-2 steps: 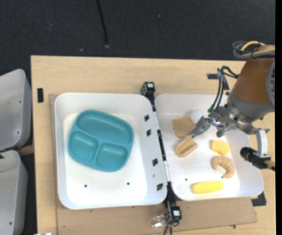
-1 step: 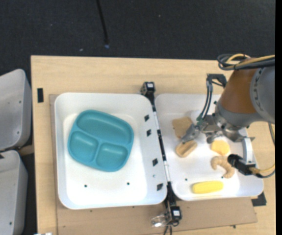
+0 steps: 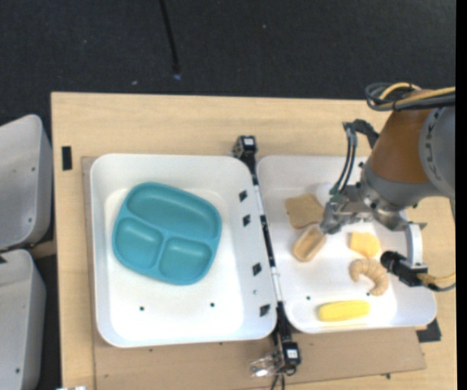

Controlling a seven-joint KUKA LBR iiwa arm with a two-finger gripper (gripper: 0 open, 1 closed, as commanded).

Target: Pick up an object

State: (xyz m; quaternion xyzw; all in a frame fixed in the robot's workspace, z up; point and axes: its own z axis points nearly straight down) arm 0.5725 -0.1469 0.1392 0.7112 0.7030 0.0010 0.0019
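Claw point(image 3: 330, 220) is low in the right bin point(image 3: 298, 315), its tip just above the upper end of a tan roll point(image 3: 307, 244); finger spacing cannot be told, and nothing is seen gripped. Nearby in that bin: toast point(image 3: 302, 209), cheese cube point(image 3: 365, 244), croissant point(image 3: 369, 275), corn point(image 3: 343, 310). Left bin point(image 3: 136, 315) holds a teal tray point(image 3: 166, 232).

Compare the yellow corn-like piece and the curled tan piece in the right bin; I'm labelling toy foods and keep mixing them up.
The yellow corn-like piece is bright yellow, while the curled tan piece is a dull orange-tan. The yellow piece is straight and lies level near the bin's front edge; the tan piece bends like a hook and lies further in, just behind it. Both rest on the floor of the right bin, apart from the gripper.
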